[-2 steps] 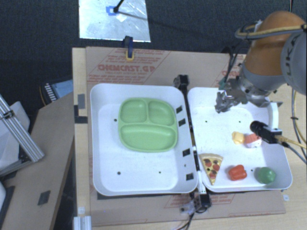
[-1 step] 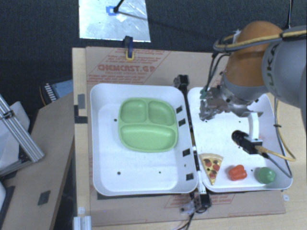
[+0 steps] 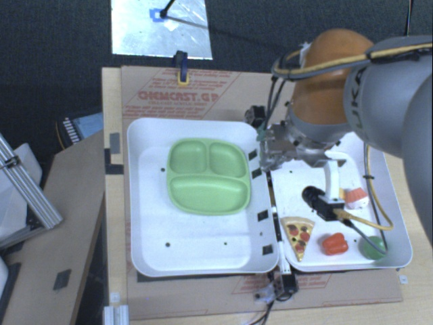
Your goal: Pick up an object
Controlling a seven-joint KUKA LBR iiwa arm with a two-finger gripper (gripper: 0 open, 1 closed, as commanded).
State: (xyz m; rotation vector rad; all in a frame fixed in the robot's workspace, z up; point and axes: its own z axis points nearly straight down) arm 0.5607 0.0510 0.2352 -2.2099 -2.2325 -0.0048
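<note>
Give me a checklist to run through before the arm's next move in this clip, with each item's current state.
1. Things to pick in the right bin: ok. A pizza slice, a red pepper, a green piece and an orange-and-white piece lie there.
2. Room around a target: ok. The pizza slice lies apart from the red pepper.
3. Gripper above a target: not ok. It sits by the divide between the bins, away from all four.
4. Gripper already holding something: cannot tell from this angle.
5. Left bin: ok. The green plate lies flat near its middle.
</note>
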